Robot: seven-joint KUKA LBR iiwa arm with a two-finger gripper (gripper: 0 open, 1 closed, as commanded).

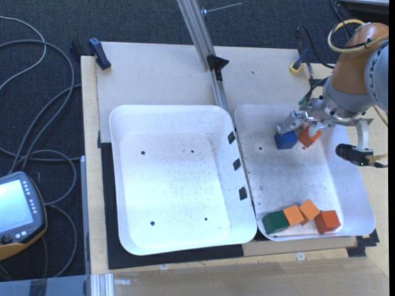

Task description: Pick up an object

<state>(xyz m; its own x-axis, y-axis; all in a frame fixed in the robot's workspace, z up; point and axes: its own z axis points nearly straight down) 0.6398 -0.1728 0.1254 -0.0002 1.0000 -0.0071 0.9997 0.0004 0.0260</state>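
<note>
Two blocks at tool (296, 130): blue cube (285, 140), orange block (307, 137); grip state unclear.

place: robotics lab | cues: teach pendant (15, 211), loose cables (24, 122), clamped bench (154, 73), aluminium camera post (194, 26)

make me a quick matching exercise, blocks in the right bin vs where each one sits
Things:
1. blue block
2. green block
3. red-orange block
4. orange block at the gripper

Places:
A. right end of the row along the right bin's near edge
B. left end of that same row
C. upper part of the bin, left of the orange block there
D. upper part of the bin, just under the gripper, right of the blue one

Pairs: 1-C, 2-B, 3-A, 4-D
</note>
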